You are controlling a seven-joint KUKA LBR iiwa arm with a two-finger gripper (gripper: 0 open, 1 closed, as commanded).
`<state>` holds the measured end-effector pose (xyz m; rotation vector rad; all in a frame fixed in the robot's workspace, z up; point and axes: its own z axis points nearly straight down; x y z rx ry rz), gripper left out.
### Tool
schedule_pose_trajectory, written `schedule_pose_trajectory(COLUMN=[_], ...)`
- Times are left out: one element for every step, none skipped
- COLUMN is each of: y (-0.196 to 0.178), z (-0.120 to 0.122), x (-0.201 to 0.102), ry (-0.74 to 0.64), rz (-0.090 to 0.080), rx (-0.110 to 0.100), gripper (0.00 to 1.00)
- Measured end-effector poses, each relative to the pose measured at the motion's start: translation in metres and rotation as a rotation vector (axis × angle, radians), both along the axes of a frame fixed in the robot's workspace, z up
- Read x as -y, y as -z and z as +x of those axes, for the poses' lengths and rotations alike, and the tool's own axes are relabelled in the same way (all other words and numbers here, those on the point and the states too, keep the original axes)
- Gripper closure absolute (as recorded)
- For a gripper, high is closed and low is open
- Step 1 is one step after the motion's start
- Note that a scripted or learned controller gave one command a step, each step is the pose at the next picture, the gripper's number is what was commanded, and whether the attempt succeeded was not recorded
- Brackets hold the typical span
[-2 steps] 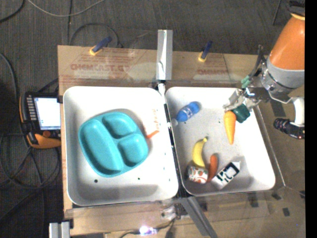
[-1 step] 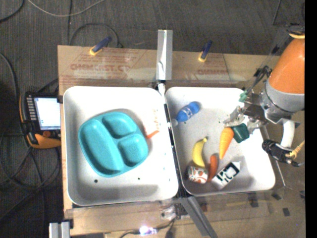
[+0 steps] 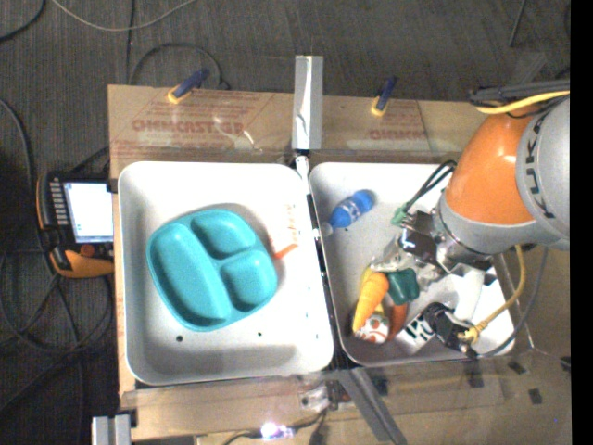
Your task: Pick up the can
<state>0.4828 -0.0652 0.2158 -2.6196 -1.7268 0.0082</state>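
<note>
Two shallow white bins sit side by side on the worktop (image 3: pixel 213 123). The left bin (image 3: pixel 139 341) holds a turquoise divided plate (image 3: pixel 215 267) with three compartments, lying flat near the middle, and a small orange stick (image 3: pixel 284 248) just off its right edge. The right bin (image 3: pixel 335 276) is the busier one. A blue bottle (image 3: pixel 351 208) lies on its side near the upper left corner. Lower down, an orange carrot-shaped toy (image 3: pixel 372 292) leans just beside a dark green block (image 3: pixel 404 286), and below the carrot rests a small red-and-white can (image 3: pixel 371 330) close to the bin's front wall. The grey arm (image 3: pixel 505 188) with its orange band hangs over the bin's right half, and the pincer (image 3: pixel 419 248) sits above the green block; I cannot tell how wide it stands or whether it grips anything.
</note>
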Motion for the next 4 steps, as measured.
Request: schedule_pose_trajectory(y=[-0.001,-0.100,-0.039,-0.047], z=[0.001,0.001,0.000,0.086], x=[0.099,0.144,0.149,0.150], ry=[-0.016,0.063,0.174,0.191], rz=[-0.002,-0.004,-0.003,-0.003], rx=[0.003,0.004,0.001,0.002], gripper=[1.00,1.00,1.00,1.00])
